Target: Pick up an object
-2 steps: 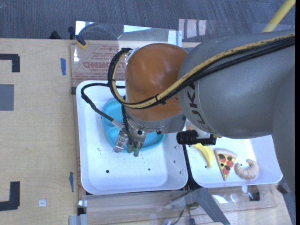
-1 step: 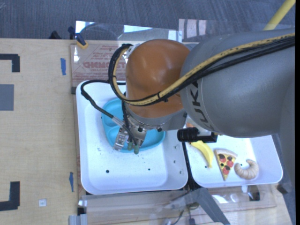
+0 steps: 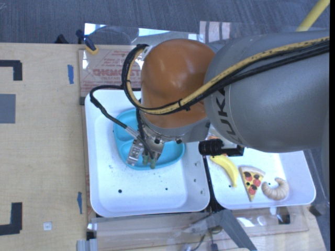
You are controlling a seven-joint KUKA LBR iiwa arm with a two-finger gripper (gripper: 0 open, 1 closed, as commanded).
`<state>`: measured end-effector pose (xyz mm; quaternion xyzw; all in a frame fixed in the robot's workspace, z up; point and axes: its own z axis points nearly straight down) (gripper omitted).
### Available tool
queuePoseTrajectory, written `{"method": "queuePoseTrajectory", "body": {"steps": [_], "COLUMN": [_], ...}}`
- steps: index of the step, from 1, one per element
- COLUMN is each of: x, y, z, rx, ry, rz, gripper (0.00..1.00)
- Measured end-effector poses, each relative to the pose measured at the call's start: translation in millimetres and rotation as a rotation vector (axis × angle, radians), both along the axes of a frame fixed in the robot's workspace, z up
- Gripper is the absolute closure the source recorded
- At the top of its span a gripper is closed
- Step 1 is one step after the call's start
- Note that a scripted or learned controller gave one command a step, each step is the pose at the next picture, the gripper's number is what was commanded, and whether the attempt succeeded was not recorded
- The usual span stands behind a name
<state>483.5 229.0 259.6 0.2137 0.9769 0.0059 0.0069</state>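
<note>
Nearest the camera, the left bin (image 3: pixel 146 197) shows a bare white floor dotted with small dark specks. Just beside it, the right bin (image 3: pixel 294 163) holds three small toys in its near half. A yellow banana (image 3: pixel 227 167) lies at a slant close to the wall between the bins. A pizza slice (image 3: pixel 252 181) with red and dark toppings lies to its right, point toward the camera. A pale, curled shrimp-like piece (image 3: pixel 276 189) sits just beside the slice. All three lie loose on the bin floor, well apart from the gripper.

Farther back in the left bin lies a blue dish (image 3: pixel 123 140), shallow and round, bright turquoise with a raised rim. It sits in the middle of the bin, toward the right wall, and its far part is hidden under the arm. The gripper (image 3: pixel 145 158) hangs over the near edge of this dish, its tips at or just above the blue surface. Whether it is spread or closed cannot be told, and nothing can be seen held in it.

Above it, the orange band (image 3: pixel 172 77) and the grey arm (image 3: pixel 267 88) cover the far parts of both bins. A black cable (image 3: pixel 104 111) loops out to the left. The pale wooden worktop (image 3: pixel 36 140) stretches away on the left.
</note>
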Motion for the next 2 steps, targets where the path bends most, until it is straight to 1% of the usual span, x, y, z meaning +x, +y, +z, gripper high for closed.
{"method": "queuePoseTrajectory", "body": {"steps": [1,2], "x": [-4,-2], "y": [-4,-2], "z": [-30,-18], "rx": [-0.01,-0.007], "ry": [0.014,0.007], "rz": [0.252,0.252], "gripper": [1.0,1.0]}}
